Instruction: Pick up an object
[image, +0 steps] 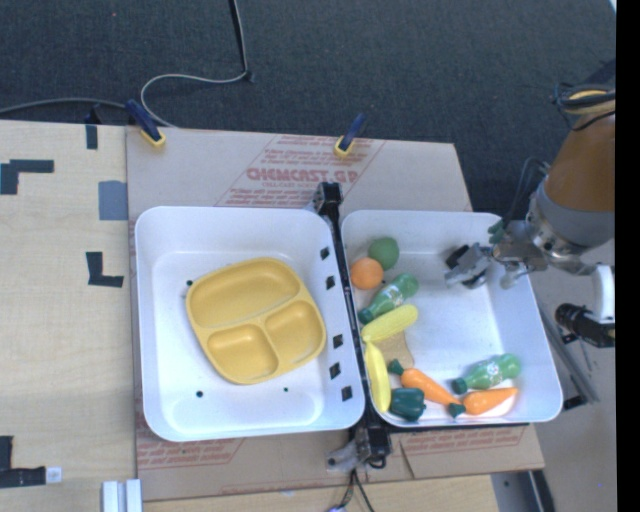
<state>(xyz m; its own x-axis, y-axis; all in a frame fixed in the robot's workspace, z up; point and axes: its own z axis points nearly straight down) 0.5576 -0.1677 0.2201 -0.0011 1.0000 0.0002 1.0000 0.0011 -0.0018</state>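
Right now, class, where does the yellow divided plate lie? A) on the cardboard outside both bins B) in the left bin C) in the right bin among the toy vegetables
B: the yellow divided plate lies flat in the left bin, apart from the toy vegetables in the right bin.

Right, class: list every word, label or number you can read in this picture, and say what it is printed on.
"CHEMCAST GP": red print on the brown cardboard sheet under the bins.
Smaller red lines beneath it: too blurred to read.
Label on the green plastic bottle: too small to read.
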